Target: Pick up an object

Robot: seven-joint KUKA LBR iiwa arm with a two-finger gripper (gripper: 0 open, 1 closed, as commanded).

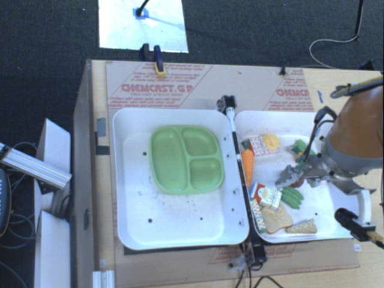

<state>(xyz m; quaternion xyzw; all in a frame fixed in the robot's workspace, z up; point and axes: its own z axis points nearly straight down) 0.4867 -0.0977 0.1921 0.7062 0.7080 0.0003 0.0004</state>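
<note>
The right bin (282, 120) holds several toy foods: an orange carrot (248, 166) along its left wall, a small printed box (256, 145), a yellow round piece (271, 141), a green piece (300, 145), a green pea pod (292, 196), a red-and-white carton (264, 197), a slice of toast (276, 219) and a tan piece (302, 226). My gripper (292, 177) hangs low over the middle of this bin, just above the pea pod, with the grey and orange arm (357, 131) behind it.
The left bin (135, 221) bears a green three-compartment plate (186, 159). A black divider (240, 173) runs between the bins. The bench's cardboard-coloured top (198, 83) borders them at the back, and a cable (336, 41) lies on the dark floor.
</note>
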